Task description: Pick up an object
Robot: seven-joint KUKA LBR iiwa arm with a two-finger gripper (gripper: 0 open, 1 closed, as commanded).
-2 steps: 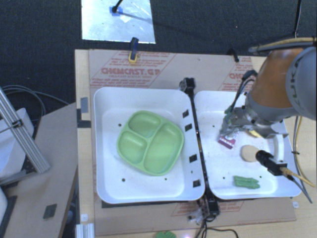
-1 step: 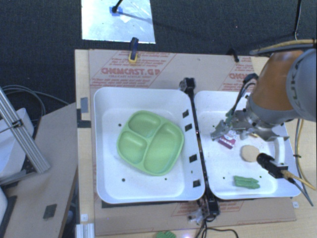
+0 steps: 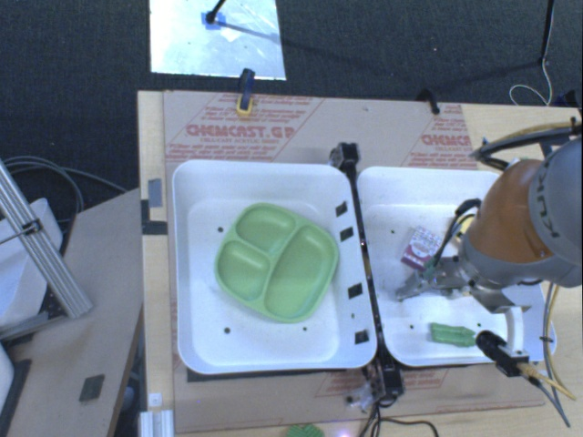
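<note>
Arm (image 3: 524, 221): nearest the camera, grey with an orange band, reaching over the right bin (image 3: 383, 244) from the right and covering much of its far side.
Pincer (image 3: 407, 289): low in the right bin, pointing left toward the divider between the bins; whether it is wide or narrow I cannot tell, as the tip is a small metallic blur. Nothing is seen held in it.
Packet (image 3: 421, 247): small pink-and-white item on the right bin's floor, just beside the pincer, on its far side. Likely target, by my reading.
Green piece (image 3: 453, 335): small and oblong, on the right bin's floor, near the pincer on its near side, close to the bin's front wall.
Plate (image 3: 276, 261): green, three compartments, lying in the middle of the left bin (image 3: 196, 244), well apart from the right bin's items.
Desk (image 3: 273, 126): carries both bins side by side.
Progress: reach looks done; no grasp or lift is shown. Both small items lie on the bin floor, so closing and lifting are left.
</note>
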